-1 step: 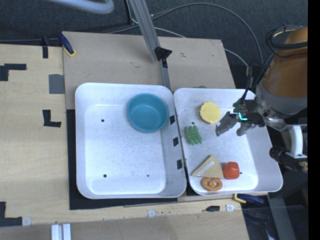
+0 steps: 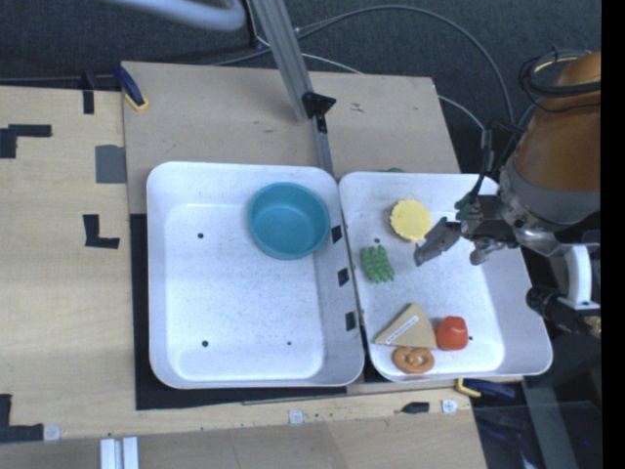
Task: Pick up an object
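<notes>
Likely target: the yellow round piece (image 2: 410,220) lies flat in the right bin (image 2: 518,355), just up and to the left of the claw's nearer finger; as the closest thing to the claw it seems the likeliest pick, though the task names no one thing.
Claw: the claw (image 2: 461,247) hangs over the middle of the right bin with its two dark fingers spread wide and nothing between them, which I read as set up for a grab not yet made.
Arm: the grey arm with its orange band (image 2: 571,115) comes in behind the claw, from the right, so the claw points leftward across the bin.
Green piece: a small green leafy piece (image 2: 377,263) lies to the left of the claw, near the bin's inner wall.
Lower group: below the claw a tan wedge (image 2: 407,328), a red piece (image 2: 451,333) and an orange ring (image 2: 414,361) sit bunched and touching, so a clean grip on one alone looks harder there.
Bowl: a blue bowl (image 2: 288,220) stands upright in the left bin (image 2: 166,350), well apart to the claw's left, beyond the two bins' meeting walls.
Bench: the bench (image 2: 59,262) carries both bins side by side, keeping everything within the arm's reach.
</notes>
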Tool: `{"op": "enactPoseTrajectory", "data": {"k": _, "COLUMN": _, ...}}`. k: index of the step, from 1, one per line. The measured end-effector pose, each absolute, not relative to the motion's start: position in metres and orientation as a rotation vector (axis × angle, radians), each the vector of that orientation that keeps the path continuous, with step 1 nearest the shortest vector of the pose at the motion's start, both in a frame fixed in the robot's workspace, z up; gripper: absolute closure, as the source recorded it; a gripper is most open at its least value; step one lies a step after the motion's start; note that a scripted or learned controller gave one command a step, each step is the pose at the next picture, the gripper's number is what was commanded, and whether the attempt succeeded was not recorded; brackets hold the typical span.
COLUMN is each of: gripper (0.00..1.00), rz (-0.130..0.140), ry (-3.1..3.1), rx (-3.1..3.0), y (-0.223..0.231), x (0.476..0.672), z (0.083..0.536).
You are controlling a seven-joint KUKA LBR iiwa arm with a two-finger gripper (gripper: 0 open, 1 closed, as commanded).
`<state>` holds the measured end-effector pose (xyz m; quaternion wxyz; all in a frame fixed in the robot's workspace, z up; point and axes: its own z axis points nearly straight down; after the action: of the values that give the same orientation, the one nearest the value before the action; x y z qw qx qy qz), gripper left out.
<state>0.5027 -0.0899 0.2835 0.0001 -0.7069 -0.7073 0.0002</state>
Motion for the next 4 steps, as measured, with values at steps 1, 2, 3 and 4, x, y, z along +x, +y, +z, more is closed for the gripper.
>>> {"op": "enactPoseTrajectory", "data": {"k": 1, "gripper": 0.00, "rz": 0.006, "ry": -2.218, "rx": -2.218, "y": -0.092, "x": 0.500, "z": 0.221}}
{"op": "enactPoseTrajectory", "data": {"k": 2, "gripper": 0.00, "rz": 0.004, "ry": -2.219, "rx": -2.219, "y": -0.093, "x": 0.495, "z": 0.178}}
{"op": "enactPoseTrajectory", "data": {"k": 3, "gripper": 0.00, "rz": 0.007, "ry": -2.218, "rx": -2.217, "y": -0.091, "x": 0.491, "z": 0.115}}
{"op": "enactPoseTrajectory", "data": {"k": 4, "gripper": 1.00, "rz": 0.001, "ry": -2.221, "rx": -2.219, "y": -0.091, "x": 0.492, "z": 0.127}}
